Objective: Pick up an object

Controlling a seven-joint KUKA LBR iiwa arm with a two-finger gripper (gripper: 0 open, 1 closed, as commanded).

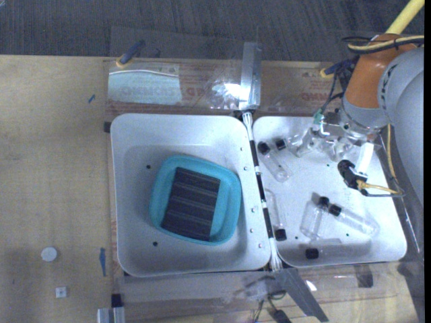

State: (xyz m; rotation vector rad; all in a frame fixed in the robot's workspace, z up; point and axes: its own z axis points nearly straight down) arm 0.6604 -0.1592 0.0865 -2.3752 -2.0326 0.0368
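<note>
In the right bin [384,244] lie several clear plastic vials with black caps. One vial [281,171] lies near the bin's back left, with two black caps [278,143] just behind it. A larger pair of vials [331,214] rests at the middle front. Along the left wall lies a slim vial [273,214], and a loose black cap [311,253] sits at the front. My gripper [301,144] hangs low over the back of the right bin, right beside the black caps. A vial's clear glint blurs into the gripper's metal tip there.
The left bin [128,180] holds a light blue tray [229,187] with a dark ribbed block [192,202] in it. The arm's wrist [347,130] and cables [357,177] hang over the right bin's back right. A metal bar [252,76] and plastic bags lie behind the bins.
</note>
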